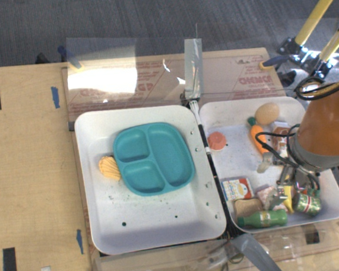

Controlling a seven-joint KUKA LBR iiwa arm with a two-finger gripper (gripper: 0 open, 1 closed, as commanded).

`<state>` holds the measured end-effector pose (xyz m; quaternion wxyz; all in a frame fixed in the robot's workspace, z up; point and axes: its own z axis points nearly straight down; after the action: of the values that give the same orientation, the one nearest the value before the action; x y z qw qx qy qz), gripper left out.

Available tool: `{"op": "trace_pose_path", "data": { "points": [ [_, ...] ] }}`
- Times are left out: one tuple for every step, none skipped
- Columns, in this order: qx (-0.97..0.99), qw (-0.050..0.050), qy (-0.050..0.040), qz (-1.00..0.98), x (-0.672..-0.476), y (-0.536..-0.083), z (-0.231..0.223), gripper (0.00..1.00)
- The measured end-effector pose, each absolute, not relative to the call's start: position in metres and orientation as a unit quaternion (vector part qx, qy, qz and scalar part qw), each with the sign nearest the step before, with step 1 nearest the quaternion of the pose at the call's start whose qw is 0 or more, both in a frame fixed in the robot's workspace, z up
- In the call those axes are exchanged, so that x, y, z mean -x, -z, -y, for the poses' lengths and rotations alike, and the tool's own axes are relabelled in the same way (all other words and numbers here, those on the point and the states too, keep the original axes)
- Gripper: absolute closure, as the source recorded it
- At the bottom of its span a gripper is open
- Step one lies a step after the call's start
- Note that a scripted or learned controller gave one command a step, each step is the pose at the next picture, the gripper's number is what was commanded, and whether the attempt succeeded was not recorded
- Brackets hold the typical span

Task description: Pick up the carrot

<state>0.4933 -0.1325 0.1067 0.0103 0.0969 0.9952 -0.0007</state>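
White bins sat side by side on the counter; the right bin [328,209] held the orange-banded arm [330,131]. Its gripper [287,183] hung amid clutter near the front edge, its opening impossible to judge. The carrot [257,138] lay toward the back edge, leftward of it, long axis front-to-back, partly crossed by cable.

Brown bench [24,175], two white bins side by side on top, left bin [149,232], right bin [331,208]
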Motion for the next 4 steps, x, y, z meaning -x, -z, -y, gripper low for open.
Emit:
{"op": "trace_pose_path", "data": {
  "points": [
    [-0.143,0.006,0.0002,-0.99,-0.552,-0.089,0.142,0.0],
    [-0.142,0.007,0.0,-0.99,-0.553,-0.101,0.141,1.0],
    [-0.127,0.011,-0.0007,-0.992,-0.569,-0.255,0.096,1.0],
    [-0.129,0.003,-0.0003,-0.992,-0.566,-0.247,0.097,0.0]
  ]
}}
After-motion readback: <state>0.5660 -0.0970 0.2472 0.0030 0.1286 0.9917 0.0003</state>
